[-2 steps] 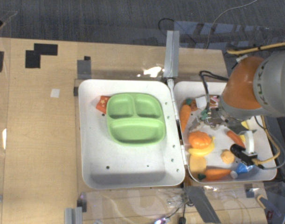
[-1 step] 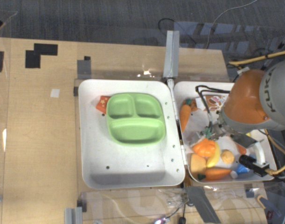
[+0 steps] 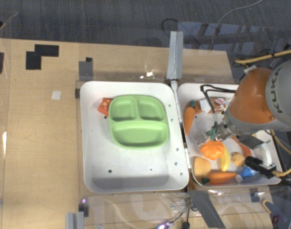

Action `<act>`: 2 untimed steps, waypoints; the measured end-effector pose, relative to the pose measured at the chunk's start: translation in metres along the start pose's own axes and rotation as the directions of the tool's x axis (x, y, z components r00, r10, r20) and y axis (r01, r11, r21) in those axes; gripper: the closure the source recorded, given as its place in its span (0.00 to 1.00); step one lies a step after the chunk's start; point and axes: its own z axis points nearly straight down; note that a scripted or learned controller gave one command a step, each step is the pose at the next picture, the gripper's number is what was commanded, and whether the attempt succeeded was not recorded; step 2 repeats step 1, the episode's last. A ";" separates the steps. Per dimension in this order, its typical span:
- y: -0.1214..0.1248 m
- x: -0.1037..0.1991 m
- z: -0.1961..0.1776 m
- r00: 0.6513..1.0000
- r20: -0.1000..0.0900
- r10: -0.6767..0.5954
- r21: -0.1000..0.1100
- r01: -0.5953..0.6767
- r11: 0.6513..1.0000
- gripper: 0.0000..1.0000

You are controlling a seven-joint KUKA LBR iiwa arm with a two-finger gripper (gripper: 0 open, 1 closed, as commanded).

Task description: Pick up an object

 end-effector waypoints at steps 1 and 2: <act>0.088 0.023 -0.082 0.994 -0.003 0.111 0.017 -0.110 0.994 1.00; 0.088 0.023 -0.082 0.994 -0.003 0.111 0.017 -0.110 0.994 1.00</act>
